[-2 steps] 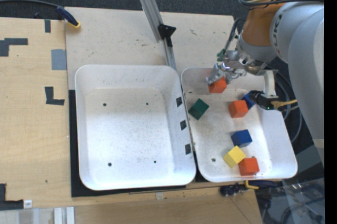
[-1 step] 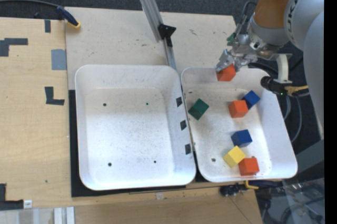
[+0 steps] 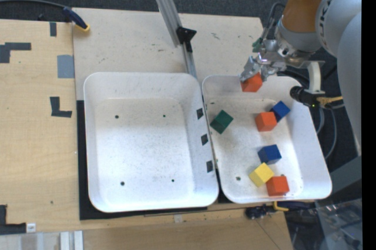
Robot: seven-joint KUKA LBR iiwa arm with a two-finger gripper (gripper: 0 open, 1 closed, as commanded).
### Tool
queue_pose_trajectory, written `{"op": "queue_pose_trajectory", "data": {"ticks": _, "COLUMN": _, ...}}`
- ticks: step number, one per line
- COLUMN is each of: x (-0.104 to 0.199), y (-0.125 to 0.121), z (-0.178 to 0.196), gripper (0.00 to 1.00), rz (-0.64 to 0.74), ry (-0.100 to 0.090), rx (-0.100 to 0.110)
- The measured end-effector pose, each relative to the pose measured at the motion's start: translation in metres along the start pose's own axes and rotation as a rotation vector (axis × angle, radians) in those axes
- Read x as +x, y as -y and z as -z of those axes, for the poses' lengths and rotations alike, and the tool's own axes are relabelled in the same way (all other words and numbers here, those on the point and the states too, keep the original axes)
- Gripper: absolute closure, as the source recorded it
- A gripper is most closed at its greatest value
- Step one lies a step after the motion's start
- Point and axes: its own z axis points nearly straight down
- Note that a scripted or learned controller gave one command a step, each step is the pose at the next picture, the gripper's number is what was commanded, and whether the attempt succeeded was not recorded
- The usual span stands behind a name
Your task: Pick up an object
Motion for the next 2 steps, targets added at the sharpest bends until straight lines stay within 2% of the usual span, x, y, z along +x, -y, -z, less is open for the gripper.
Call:
{"op": "queue_pose_trajectory", "data": {"ticks": 1, "x": 0.044, "y": 0.030, "z": 0.009, "gripper": 1.00, "rz": 0.000, "ry": -0.001, "rx": 0.001}}
{"op": "queue_pose_trajectory", "data": {"ticks": 2, "x": 0.087, "y": 0.051, "z": 0.001, "gripper": 1.00, "rz": 0.003, "ry": -0.002, "rx": 0.004}}
